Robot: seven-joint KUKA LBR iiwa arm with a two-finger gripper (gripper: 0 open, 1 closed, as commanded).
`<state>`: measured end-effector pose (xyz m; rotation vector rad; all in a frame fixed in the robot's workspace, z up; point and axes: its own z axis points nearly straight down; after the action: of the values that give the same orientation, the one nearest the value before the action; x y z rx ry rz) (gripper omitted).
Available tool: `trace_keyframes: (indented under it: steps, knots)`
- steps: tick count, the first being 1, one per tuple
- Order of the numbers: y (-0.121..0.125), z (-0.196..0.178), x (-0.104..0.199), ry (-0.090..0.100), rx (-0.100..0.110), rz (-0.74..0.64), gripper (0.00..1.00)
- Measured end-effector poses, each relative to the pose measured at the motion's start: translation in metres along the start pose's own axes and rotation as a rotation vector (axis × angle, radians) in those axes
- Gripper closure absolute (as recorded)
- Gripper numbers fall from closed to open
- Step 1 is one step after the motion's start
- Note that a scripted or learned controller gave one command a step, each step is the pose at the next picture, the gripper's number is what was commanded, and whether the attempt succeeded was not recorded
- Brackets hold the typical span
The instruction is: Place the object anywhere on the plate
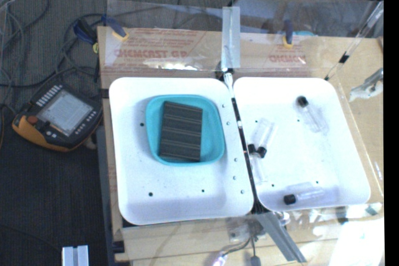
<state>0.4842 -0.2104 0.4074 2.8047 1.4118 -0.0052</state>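
Grey carpet surrounds the desk (368, 59), which carries two white bins. At the right bin's (349, 152) 6 o'clock edge lies a clear vial with a black cap (303, 195); a second vial (260, 137) sits at 9 o'clock, a third (310, 112) toward 12 o'clock. At the left bin's (131, 184) centre, a dark ribbed block (181, 131) rests flat on the teal plate (214, 134). End effector state: cannot tell. A teach pendant (59, 116) lies on the floor at 9 o'clock.
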Motion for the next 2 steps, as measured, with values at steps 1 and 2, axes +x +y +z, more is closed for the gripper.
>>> trace_keyframes:
  steps: [1, 2]
  knots:
    - [0.0, 0.0, 0.0, 0.0, 0.0, 0.0, 0.0]
    - [0.004, -0.026, -0.006, 0.001, 0.001, 0.147, 0.0]
